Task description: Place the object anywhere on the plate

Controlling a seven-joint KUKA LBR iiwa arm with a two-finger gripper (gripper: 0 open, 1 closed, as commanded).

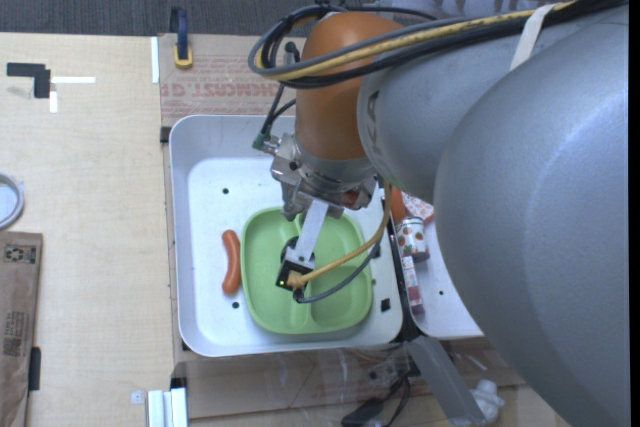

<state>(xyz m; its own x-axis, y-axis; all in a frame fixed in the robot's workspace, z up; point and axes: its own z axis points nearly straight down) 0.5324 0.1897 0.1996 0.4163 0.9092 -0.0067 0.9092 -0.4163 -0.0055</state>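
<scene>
Hanging low over everything, the big grey arm [520, 165] was seen reaching in, and its gripper [325, 193] was held above one white bin [185, 215]. Whether the gripper was wide or narrow could not be told, because it was hidden under the orange wrist. Nothing was seen held in it.

A green plate [265, 245] was set right below the gripper. No object was seen lying on its bare parts. An orange sausage [231, 260] was left on the bin floor, near the gripper on the view's left side, just beside the plate's edge and apart from it. So the job was judged not done yet: the sausage had to be picked up and put on the plate.

A small packet [411, 240] with red and white marks was seen close to the gripper on the other side. Red letters were printed on a cardboard strip [220, 85] beyond the gripper, but they could not be read.
</scene>
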